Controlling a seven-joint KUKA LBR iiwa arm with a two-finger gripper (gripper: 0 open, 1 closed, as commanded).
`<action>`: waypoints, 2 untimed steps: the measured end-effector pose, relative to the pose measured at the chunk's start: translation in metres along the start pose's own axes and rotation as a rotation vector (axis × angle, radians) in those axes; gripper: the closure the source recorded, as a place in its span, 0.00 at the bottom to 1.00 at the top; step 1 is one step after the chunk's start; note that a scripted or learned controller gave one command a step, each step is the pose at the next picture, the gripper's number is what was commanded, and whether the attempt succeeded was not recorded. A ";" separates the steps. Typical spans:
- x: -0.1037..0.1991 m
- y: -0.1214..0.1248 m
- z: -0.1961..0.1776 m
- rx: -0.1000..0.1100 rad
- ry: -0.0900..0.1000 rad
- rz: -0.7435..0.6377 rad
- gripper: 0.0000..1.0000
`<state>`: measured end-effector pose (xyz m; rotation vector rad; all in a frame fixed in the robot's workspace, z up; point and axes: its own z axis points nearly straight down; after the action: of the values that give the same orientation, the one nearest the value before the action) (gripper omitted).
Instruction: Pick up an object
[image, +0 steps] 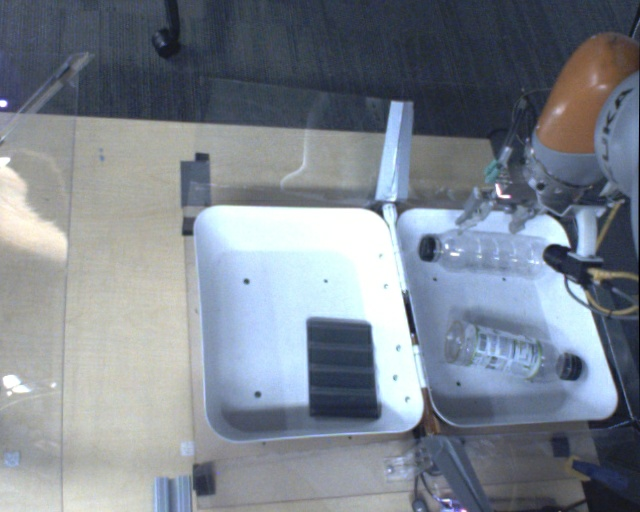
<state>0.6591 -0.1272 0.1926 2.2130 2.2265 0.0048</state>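
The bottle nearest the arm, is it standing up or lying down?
Lying down. The upper bottle rests on its side in the right bin, dark cap pointing left toward the divider. The gripper hovers just above it.

You look down from a single fixed camera above the bench (110, 300), tilted at a slant, far enough back to take in both the left bin (215, 330) and the right bin (590, 385), with the arm (585, 110) entering from your right
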 end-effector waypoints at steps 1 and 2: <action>0.011 0.007 0.070 -0.033 -0.009 -0.272 0.00; 0.011 0.011 0.074 -0.020 -0.017 -0.430 0.00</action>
<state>0.6701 -0.1164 0.1188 1.6727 2.6253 0.0073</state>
